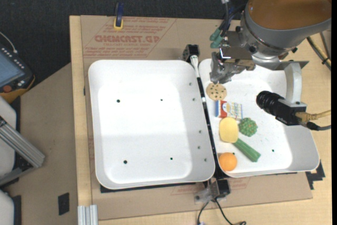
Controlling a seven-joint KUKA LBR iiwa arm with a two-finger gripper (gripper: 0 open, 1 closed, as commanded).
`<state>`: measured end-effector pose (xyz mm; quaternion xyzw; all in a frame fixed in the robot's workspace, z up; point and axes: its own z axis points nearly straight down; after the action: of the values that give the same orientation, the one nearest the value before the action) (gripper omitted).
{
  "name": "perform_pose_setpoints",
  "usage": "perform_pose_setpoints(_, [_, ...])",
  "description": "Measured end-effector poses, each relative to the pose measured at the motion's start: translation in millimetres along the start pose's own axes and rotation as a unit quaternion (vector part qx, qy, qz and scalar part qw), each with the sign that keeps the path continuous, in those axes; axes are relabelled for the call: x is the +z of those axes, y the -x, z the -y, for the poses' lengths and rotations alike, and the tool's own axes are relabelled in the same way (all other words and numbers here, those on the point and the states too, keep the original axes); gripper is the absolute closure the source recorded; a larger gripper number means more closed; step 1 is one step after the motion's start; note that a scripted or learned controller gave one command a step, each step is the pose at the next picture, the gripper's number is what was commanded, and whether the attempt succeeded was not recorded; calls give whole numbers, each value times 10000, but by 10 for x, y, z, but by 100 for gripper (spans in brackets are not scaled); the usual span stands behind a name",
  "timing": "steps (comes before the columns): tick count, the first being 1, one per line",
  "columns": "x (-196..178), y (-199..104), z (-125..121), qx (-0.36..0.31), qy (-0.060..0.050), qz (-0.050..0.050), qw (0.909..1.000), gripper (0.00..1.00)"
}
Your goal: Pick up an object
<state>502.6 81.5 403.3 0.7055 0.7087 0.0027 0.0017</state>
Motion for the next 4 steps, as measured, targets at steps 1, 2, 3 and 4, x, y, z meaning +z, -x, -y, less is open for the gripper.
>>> perform_pose_setpoints(1, [286, 220, 249, 38, -60, 11, 10000, 100])
perform_pose_setpoints(2, [214, 135, -61, 17, -11, 10, 10000, 100])
perform_pose_setpoints(3, [219, -33, 248, 11, -50, 5, 10000, 100])
perform_pose_setpoints(4, [527, 577, 146, 58, -55, 15, 10000, 100])
